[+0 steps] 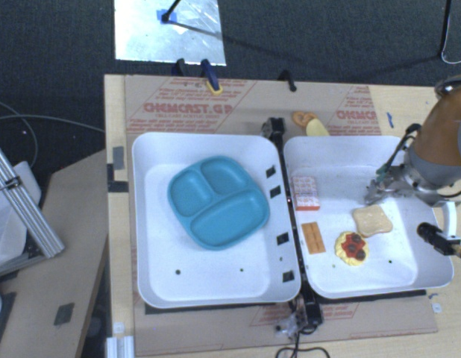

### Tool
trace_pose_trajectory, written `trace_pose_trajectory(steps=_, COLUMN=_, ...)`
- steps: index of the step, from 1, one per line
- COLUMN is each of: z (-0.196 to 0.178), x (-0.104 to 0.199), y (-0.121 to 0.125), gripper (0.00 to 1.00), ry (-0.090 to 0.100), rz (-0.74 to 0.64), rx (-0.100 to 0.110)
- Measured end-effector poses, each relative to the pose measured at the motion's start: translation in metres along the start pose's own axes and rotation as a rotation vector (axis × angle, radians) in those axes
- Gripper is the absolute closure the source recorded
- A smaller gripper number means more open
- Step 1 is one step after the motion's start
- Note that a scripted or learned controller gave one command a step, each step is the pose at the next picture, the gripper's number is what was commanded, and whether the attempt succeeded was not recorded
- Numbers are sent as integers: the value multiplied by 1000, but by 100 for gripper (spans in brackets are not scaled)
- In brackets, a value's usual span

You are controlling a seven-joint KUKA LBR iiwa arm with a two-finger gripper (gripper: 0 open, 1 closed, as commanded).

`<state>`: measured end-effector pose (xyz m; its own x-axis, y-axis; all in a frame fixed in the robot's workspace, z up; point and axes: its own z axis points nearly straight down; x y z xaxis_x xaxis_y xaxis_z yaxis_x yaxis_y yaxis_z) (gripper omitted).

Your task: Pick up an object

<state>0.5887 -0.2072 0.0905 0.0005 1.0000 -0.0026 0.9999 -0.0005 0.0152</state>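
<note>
One plate, perhaps four foods.

Both bins are white: the left bin carries a teal-blue divided plate, and the right bin holds a pale beige toast slice, a yellow round piece with red and dark spots, an orange strip and a small white packet with red print. The surface is tan with red lettering. The arm at the right of the frame is orange-brown above grey. The floor is dark blue-grey.
</note>
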Motion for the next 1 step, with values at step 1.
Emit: trace_pose_trajectory(steps=1, z=0, x=51, y=-15, gripper=100, ry=-4, rz=-6, rx=-2)
